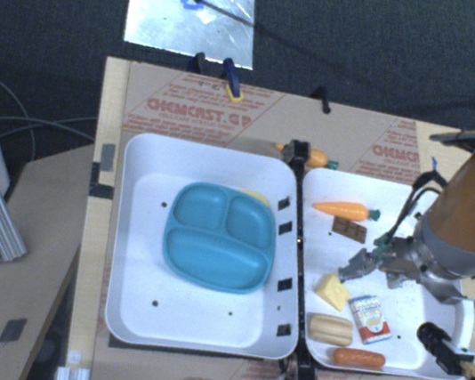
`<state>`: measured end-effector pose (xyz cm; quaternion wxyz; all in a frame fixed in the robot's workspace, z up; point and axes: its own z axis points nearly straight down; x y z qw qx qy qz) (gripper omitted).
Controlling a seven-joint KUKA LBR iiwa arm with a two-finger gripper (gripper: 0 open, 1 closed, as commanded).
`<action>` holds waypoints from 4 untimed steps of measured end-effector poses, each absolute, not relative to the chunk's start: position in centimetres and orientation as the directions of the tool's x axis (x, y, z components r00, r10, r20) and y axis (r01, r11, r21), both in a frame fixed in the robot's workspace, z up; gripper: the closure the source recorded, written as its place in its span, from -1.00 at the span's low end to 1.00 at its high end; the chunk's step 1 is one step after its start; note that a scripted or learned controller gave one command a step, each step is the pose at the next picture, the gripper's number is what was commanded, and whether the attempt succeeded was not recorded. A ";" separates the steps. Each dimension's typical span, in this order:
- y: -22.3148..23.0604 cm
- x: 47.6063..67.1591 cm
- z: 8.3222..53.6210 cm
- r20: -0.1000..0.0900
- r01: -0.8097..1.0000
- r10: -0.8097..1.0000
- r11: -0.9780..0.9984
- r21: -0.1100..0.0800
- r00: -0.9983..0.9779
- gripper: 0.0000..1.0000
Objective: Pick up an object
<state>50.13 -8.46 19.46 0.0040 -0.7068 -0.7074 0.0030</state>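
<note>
Tool [358, 270] over right bin [425, 365], just above cheese wedge [332, 292]; grip state unreadable. Open floor mid-bin, toward right rim.

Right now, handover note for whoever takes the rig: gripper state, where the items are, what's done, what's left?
Gripper: low over the right white bin, above the pale yellow cheese wedge; no item visible between its fingers, open or shut not readable.
Right bin: orange toy carrot and dark brown block at the far end; cheese wedge, small red-and-white carton, tan bread roll and reddish sausage at the near end.
Left white bin: blue three-compartment plate.
Done: the arm is in over the items.
Left: grasp and lift one object.
</note>
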 end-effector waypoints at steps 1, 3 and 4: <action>-8.5 50.4 19.9 0.000 1.000 1.000 0.003 0.001 -0.003 -1.00; -9.3 50.1 9.3 -0.003 1.000 1.000 -0.001 0.006 0.001 -1.00; -9.5 50.3 10.7 -0.009 1.000 1.000 -0.003 0.016 0.003 1.00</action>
